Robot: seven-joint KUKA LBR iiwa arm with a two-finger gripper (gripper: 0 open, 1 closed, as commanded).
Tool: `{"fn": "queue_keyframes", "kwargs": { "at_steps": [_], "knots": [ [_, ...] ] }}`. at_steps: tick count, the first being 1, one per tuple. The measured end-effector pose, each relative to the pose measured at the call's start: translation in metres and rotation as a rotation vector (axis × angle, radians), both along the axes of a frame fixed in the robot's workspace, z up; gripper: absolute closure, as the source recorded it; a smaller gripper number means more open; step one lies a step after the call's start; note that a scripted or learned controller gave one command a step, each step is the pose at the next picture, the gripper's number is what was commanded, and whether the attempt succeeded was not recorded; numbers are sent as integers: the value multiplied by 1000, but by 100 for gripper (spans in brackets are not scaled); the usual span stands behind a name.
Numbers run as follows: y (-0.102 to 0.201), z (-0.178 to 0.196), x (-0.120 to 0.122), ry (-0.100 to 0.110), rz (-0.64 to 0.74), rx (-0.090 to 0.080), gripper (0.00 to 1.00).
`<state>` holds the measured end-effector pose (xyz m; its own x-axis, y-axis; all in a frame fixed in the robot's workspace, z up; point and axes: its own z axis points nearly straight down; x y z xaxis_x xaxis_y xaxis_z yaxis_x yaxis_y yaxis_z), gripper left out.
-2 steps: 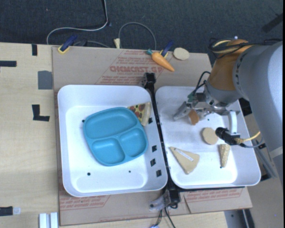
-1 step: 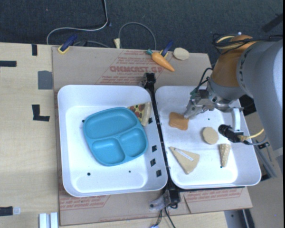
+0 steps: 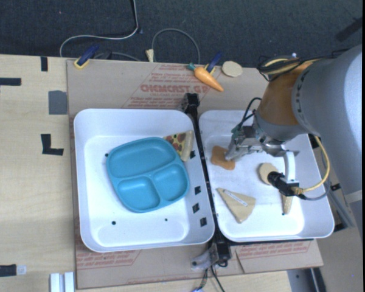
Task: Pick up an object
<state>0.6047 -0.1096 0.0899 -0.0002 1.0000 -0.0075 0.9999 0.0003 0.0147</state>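
Where the gripper (image 3: 234,152) reaches down into the right bin (image 3: 316,224), its fingers are too small and dark to judge, so whether they stand apart or closed cannot be told. Just beside its tip lies a small orange-brown piece (image 3: 222,158), rounded and flat, like a bit of toy bread. Nearby in that bin rest a tan wedge (image 3: 238,203) and a pale round disc (image 3: 267,173). A blue divided plate (image 3: 147,174) sits in the left bin (image 3: 88,224), and a toy carrot (image 3: 208,79) lies on the cardboard beyond.
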Motion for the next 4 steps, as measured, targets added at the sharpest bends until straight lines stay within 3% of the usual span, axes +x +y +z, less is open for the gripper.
{"fn": "queue_keyframes", "kwargs": {
  "at_steps": [1, 2, 3, 4],
  "knots": [
    [2, -3, -1, 8, 1, 6, 0],
    [12, -4, 36, 14, 1, 6, 0],
    [-14, -4, 52, 12, 2, 9, 0],
    [11, -3, 18, 10, 1, 4, 0]
  ]
}}
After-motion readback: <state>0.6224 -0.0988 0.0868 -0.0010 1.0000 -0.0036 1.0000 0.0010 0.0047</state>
